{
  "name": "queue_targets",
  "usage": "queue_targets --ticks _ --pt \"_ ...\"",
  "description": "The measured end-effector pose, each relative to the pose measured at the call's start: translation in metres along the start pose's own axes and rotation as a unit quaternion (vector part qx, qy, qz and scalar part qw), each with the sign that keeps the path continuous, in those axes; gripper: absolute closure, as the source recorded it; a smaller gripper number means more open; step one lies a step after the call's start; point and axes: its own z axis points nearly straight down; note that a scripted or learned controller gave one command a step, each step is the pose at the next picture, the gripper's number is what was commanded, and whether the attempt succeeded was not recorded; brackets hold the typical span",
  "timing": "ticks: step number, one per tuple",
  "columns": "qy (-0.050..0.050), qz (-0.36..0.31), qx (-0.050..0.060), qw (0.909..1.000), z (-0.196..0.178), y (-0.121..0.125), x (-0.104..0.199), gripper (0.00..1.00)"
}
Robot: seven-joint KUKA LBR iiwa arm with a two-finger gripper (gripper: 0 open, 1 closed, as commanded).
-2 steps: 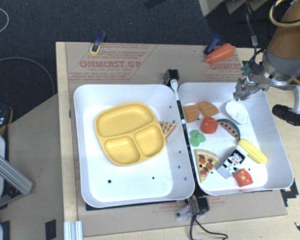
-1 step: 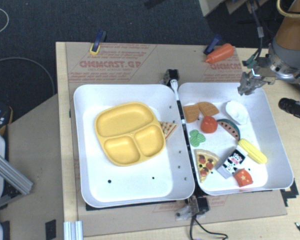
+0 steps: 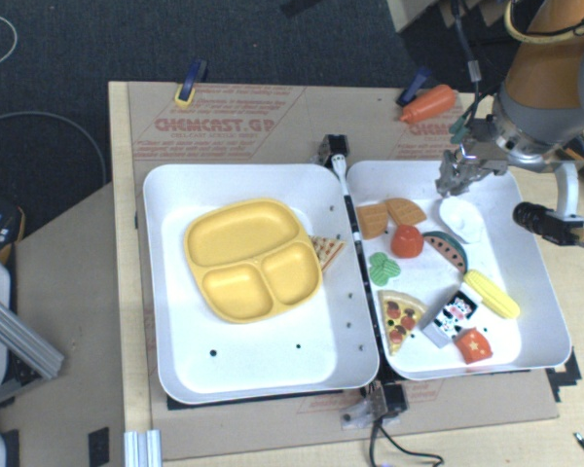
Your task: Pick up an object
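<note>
The right bin (image 3: pixel 535 280) holds several toy foods: a red tomato (image 3: pixel 407 240), bread pieces (image 3: pixel 387 214), a watermelon slice (image 3: pixel 448 249), a green leafy piece (image 3: pixel 383 267), a pizza slice (image 3: pixel 400 315), a yellow corn cob (image 3: pixel 492 293), a black-and-white carton (image 3: pixel 452 316), a red piece (image 3: pixel 474 345) and a white round item (image 3: pixel 461 218). My gripper (image 3: pixel 455 183) hangs over the far part of this bin, just above and behind the white item. Nothing shows between its fingers.
The left bin (image 3: pixel 175 329) bears a yellow three-compartment plate (image 3: pixel 251 258) and a waffle-like wedge (image 3: pixel 326 249) at its right wall. An orange carrot (image 3: pixel 429 104) lies on the bench behind the right bin. Clamps sit at the bench's back edge.
</note>
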Motion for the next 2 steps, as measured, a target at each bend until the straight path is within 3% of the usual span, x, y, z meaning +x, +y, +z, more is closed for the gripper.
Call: queue_targets --ticks 1,2 --pt "0.0 0.0 0.001 1.0 0.013 -0.003 0.053 1.0" --pt "0.0 -0.001 0.0 1.0 -0.001 -0.016 0.108 1.0"
